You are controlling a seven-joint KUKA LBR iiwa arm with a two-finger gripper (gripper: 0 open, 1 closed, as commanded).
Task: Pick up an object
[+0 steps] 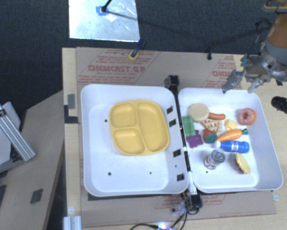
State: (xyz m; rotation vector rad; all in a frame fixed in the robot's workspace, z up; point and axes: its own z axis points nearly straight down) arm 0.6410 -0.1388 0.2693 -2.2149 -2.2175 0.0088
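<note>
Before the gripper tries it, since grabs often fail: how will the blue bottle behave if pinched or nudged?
The blue bottle lies on its side and looks round, so it may roll. It looks like smooth plastic, probably light and slippery. The carrot beside it could shift too.

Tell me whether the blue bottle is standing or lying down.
Lying down: the blue bottle rests on its side in the right bin, white cap pointing left.

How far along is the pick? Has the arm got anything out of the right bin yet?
Nothing looks picked yet. The gripper hangs open above the right bin's far edge with nothing between its fingers. The toys, such as the donut, carrot and blue bottle, lie in that bin. Descent, grasp and lift remain.
</note>
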